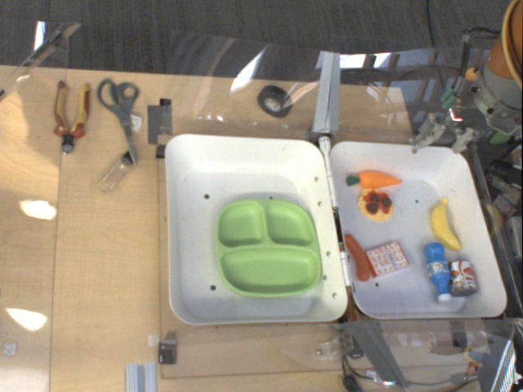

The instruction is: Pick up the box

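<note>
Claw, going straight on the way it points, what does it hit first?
The claw would probably meet the bare floor of the right bin near its far corner, though depth is unclear.

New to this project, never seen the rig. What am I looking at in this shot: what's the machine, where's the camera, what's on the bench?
One fixed camera looks down at a slant on a wooden bench. The robot arm, grey with an orange band, comes in at the top right.

Two shallow white bins sit side by side. The left bin holds a green divided plate. The right bin holds toy food: a carrot, a banana, a sausage, a small blue bottle, and the box it should pick up, lying untouched.

On the bench to the left lie pliers and scissors.
</note>
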Motion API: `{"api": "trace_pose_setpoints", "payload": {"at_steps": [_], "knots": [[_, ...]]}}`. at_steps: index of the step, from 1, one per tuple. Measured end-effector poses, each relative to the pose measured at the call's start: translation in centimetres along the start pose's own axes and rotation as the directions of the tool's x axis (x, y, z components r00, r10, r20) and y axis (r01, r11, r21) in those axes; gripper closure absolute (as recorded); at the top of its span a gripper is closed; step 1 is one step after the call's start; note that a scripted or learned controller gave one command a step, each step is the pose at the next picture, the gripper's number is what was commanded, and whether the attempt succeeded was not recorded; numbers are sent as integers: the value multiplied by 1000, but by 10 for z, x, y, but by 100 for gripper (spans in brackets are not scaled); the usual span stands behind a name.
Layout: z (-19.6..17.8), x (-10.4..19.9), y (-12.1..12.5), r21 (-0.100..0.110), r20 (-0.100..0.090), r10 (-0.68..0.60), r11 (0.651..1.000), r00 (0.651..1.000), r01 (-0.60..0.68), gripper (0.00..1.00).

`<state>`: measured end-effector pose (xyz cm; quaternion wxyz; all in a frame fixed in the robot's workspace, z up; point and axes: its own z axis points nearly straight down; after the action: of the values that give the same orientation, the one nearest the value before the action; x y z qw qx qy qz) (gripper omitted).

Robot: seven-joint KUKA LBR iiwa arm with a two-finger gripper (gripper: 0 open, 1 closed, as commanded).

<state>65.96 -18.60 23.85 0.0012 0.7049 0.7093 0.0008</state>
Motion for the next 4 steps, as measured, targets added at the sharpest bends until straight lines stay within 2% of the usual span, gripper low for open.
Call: {"api": "trace_pose_setpoints", "payload": {"at_steps": [1,2,3,4], "knots": [[61,-19,-64,-1,1,54,999,999,-54,0],[144,53,-127,-2,0,22,1000,1000,-22,0],[145,85,-165,-31,19,25,999,1000,-24,0],[135,89,-163,-30,11,18,999,1000,-17,100]]}}
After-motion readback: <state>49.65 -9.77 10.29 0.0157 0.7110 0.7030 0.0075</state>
